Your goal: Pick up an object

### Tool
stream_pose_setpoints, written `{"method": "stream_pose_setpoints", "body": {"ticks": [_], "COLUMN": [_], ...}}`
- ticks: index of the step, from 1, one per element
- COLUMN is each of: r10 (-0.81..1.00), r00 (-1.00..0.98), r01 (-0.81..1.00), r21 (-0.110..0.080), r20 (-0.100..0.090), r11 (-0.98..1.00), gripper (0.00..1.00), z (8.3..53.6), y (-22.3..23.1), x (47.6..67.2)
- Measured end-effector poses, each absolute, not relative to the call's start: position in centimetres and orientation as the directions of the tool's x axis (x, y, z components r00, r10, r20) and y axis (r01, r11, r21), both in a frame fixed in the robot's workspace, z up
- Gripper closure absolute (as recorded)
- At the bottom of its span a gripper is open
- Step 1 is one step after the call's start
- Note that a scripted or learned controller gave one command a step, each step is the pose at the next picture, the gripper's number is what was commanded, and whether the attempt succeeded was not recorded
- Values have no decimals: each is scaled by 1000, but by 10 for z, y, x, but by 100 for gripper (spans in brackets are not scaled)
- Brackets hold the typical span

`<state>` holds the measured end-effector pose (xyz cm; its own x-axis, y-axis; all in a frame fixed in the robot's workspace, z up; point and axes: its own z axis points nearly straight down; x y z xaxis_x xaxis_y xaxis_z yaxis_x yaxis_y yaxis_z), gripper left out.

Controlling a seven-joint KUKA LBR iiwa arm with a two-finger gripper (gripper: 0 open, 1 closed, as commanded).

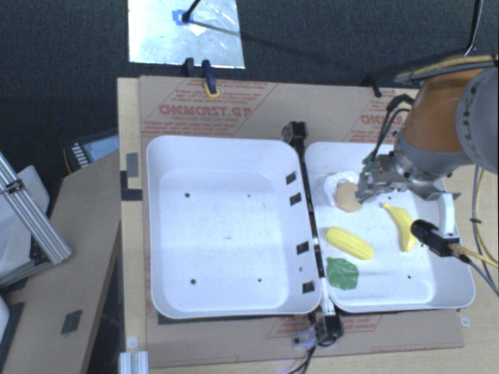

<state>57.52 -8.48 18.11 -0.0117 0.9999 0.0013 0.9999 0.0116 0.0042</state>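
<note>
A: Left bin (226, 232)?
B: Bare white floor. Right bin (444, 287), going left to right: green leaf (342, 273) at lower left, corn cob (349, 243) above it, tan egg-like ball (348, 198) at upper left, banana (401, 225) mid-right.
A: Gripper (376, 179)?
B: Low, just beside the ball, arm crowding the banana. Can't tell if jaws are open or closed.
</note>
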Motion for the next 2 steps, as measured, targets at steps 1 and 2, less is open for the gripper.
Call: {"method": "stream_pose_setpoints", "body": {"ticks": [1, 2], "r10": [1000, 1000], "r00": [-12, 7], "r01": [1000, 1000], "r21": [4, 13], "r20": [0, -6], "r11": [12, -7], "gripper": [100, 100], "z": [185, 299], "y": [-4, -94], "x": [591, 562]}}
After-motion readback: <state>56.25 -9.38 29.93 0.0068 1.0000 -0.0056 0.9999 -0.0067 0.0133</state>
